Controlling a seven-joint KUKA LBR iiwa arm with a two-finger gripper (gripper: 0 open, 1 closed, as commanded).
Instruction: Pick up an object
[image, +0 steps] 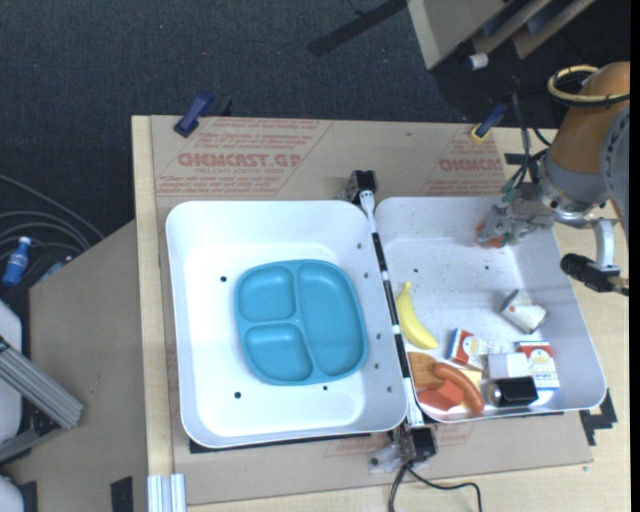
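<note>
While no single object is marked out for me, the candidates all lie in the right-hand shallow white bin (440, 225), mostly toward its five o'clock corner; a yellow banana (412, 318) lies against the bin's nine o'clock wall, its length running roughly from twelve to five; at six o'clock from it sits an orange-red rounded dish (452, 394) touching the bin's front rim; just at three o'clock of the banana's lower end is a small red-and-white carton (466, 347), and beside that, further toward three o'clock, a second red-and-white box (538, 362) with a small black block (512, 391) lying against its lower edge; a small white tilted cup-like object with a reddish end (523, 312) lies alone toward the bin's three o'clock wall, apart from the cluster.

From my seat I see the two-finger gripper (497, 228) low over the bin's one o'clock corner, well apart from all of these things; whether its fingers are spread or closed I cannot tell, and I cannot make out anything between them; the grey arm with its orange band (585, 135) reaches in from three o'clock.

At nine o'clock of all this, the left-hand shallow white bin (200, 240) holds a blue plastic plate with three compartments (299, 321); both bins rest on a brown printed cardboard sheet (240, 150).
</note>
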